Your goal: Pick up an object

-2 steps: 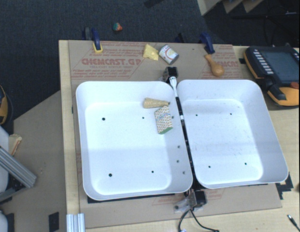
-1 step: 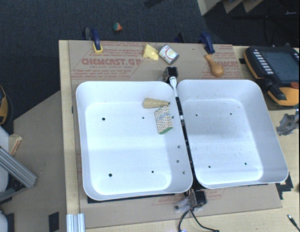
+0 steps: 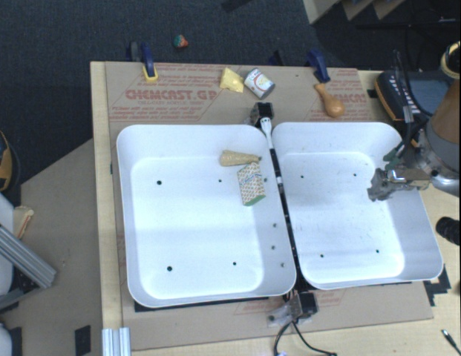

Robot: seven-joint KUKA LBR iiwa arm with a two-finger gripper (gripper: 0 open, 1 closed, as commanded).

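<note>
gripper: the gripper (image 3: 378, 185) hangs over the right bin (image 3: 349, 265), near that bin's right wall, reaching in from the right side of the camera view; whether it is apart or together I cannot tell, and nothing shows in its grasp
things to pick: both lie in the left bin (image 3: 178, 258), up near its top right corner, close to the divide between the bins
tan piece: a tan, elongated piece (image 3: 237, 158) lies with its long axis roughly left to right across the view
patterned packet: a small green-and-white patterned packet (image 3: 251, 183) sits just below the tan piece, close to or touching it, with its long axis running roughly top to bottom, tilted slightly
direction: from the gripper the two things lie well apart to the left in the view, across the divide, at about the same height in the frame or slightly above
what stands in the way: the two bin walls meeting at the centre, with a black strip (image 3: 278, 191) along the seam, lie between gripper and targets; my judgement is that the arm would need to pass over them
crowding: the packet and tan piece sit so near each other that a grasp on one could nudge the other
other things: on the board behind the bins lie a yellow piece (image 3: 231, 81), a small white box (image 3: 259, 83) and a wooden-handled tool (image 3: 330, 101), all outside the bins
</note>
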